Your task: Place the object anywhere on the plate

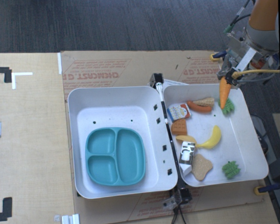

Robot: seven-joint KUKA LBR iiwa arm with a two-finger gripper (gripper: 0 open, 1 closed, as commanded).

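Nearest the camera and well below the pincer, a green leafy piece (pixel 231 169) and a bread slice (pixel 202 167) lie in the right bin (pixel 251 142). A little farther back a banana (pixel 211 138) sits below and left of the pincer, and far to its left the teal plate (pixel 116 156) rests in the left bin (pixel 81 134). At the far right corner the pincer (pixel 230 78) is clamped on the top of a carrot (pixel 224 93), which hangs point-down from it with its green leaves (pixel 228 106) just under the orange body.
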